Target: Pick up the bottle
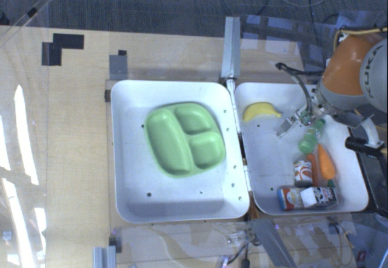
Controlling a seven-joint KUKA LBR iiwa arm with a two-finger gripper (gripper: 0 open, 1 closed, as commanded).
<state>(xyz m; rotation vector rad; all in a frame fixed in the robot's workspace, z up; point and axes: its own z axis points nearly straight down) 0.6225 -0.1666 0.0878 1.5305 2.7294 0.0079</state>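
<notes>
I see the end effector (298, 121) low in the right bin (267, 197), its metal fingers spread apart on nothing, just left of the bottle (310, 139). The arm (354, 73) slants in from upper right, orange band above the wrist. The bottle, pale green and translucent, lies between the banana (260, 111) and carrot (326, 164).
</notes>
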